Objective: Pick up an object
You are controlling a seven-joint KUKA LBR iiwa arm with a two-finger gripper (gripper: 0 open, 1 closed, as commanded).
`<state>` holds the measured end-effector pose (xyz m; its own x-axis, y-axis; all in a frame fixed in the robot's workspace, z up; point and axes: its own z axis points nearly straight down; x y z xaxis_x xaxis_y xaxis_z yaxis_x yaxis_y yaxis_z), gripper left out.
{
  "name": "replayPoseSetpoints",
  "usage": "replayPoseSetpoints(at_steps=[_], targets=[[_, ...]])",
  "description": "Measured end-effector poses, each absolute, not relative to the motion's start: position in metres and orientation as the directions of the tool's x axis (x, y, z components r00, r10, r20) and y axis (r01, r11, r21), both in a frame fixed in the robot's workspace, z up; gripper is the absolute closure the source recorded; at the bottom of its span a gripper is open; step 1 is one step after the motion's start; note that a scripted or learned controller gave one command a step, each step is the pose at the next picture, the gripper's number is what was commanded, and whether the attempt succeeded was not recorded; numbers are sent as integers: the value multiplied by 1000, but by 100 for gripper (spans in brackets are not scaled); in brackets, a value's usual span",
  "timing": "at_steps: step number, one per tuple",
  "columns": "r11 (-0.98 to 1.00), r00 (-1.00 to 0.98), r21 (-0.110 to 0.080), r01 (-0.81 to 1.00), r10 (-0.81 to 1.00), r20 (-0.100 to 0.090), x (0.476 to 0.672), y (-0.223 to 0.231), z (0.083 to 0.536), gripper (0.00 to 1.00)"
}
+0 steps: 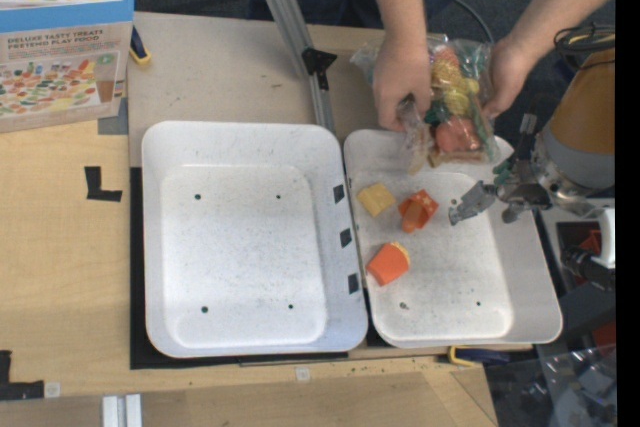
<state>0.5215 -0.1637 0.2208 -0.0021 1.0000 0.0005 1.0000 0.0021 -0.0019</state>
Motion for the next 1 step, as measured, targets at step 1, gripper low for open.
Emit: replayPoseSetpoints(at_steps=[1], targets=[[2,-2,-1,1000,1000,0,522,-164,221,0]])
